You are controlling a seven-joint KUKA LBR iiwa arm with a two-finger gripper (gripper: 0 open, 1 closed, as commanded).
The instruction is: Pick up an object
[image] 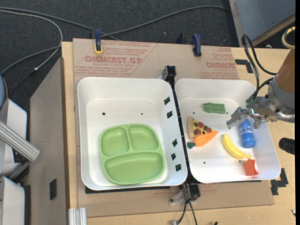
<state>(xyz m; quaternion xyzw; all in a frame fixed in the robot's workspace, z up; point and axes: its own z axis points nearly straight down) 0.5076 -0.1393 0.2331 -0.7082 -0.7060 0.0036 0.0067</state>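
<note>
My gripper (246, 119) hangs over the right side of the right bin (220, 172), open, its fingers (234, 120) spread wide. A blue bottle (247, 137) lies on the bin floor just below it, its upper end between the spread fingers, which are not closed on it. A yellow banana (233, 147) lies just left of the bottle. Farther left are an orange carrot (206, 138) and a pizza slice toy (195, 125). A green object (213, 108) lies near the bin's back. A red-orange block (251, 167) sits at the front right corner.
The left bin (89, 125) holds a green divided plate (132, 153). A black divider strip (176, 121) runs between the bins. Clamps (98, 41) hold the cardboard sheet at the back. The arm (286, 86) enters from the right.
</note>
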